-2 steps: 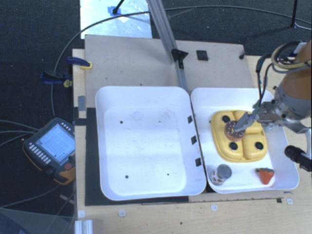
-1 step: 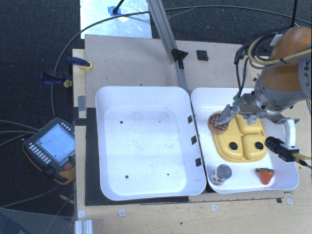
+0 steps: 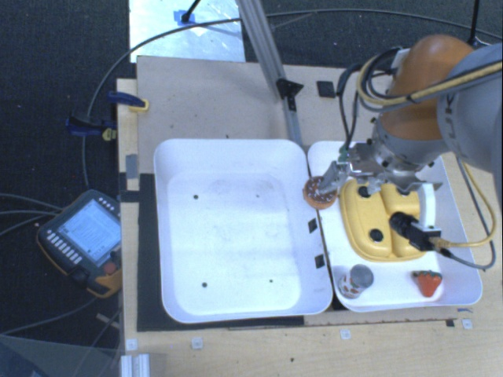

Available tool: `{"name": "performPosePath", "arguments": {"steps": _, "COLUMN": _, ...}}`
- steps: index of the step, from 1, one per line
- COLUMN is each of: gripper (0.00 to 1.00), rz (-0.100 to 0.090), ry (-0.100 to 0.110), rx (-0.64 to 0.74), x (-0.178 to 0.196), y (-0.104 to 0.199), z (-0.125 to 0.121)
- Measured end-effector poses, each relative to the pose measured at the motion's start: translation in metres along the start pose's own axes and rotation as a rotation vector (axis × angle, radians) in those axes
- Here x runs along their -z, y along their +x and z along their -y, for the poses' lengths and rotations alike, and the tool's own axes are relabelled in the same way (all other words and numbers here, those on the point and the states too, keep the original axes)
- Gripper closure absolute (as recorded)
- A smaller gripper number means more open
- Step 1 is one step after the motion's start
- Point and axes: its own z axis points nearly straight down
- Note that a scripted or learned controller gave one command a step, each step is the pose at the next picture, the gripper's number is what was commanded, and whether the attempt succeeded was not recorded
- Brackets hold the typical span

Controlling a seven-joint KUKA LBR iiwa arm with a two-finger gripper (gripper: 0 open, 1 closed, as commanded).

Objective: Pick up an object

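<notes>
Apparently the end effector (image 3: 328,185) pinches a round, brown, speckled doughnut (image 3: 320,193).

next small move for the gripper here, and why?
Probably a short, straight lift. The gripper sits at the right bin's left rim with the brown disc at its fingertips, but whether the disc is actually pinched is unclear. Raising slightly would show it. The yellow toy lies close beside, so sideways travel risks a bump.
</notes>
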Motion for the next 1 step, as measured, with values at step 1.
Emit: {"name": "performPosePath", "arguments": {"steps": 1, "gripper": 1.0, "rz": -0.001, "ry": -0.001, "rx": 0.0, "x": 0.0106, "y": 0.0509, "z": -0.0168}}
